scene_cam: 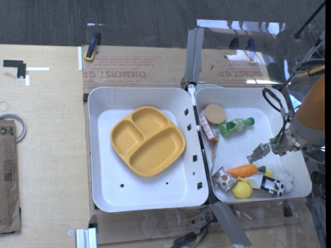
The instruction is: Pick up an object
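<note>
Camera view: left bin (98, 154) holds a yellow plate (148, 140); right bin (258, 94) holds toys beneath the open-jawed, empty gripper (260, 151).

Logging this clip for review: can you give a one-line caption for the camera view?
Arm's tool hovers over the right bin above the carrot; a yellow divided plate lies in the left bin.

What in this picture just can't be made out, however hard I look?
- The metal pincer on the grey arm: too small and blurred to judge its state.
- The small red packet: its label is too small to read.
- The black-and-white toy: too blurred to identify, partly behind the orange plastic carrot.
</note>
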You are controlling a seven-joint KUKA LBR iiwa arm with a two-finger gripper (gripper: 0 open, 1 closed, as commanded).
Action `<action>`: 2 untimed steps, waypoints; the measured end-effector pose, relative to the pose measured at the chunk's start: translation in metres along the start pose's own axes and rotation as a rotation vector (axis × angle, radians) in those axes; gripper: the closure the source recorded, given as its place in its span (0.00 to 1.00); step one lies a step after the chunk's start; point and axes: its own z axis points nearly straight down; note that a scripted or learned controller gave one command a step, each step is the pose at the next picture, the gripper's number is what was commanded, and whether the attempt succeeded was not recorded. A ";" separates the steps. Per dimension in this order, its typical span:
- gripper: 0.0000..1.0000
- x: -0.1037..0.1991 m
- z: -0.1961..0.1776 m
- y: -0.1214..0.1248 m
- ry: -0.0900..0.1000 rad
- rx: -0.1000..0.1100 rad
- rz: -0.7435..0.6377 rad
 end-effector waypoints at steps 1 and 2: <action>0.00 0.051 0.056 0.003 -0.002 -0.003 -0.038; 0.00 0.049 0.063 0.001 -0.003 -0.003 0.029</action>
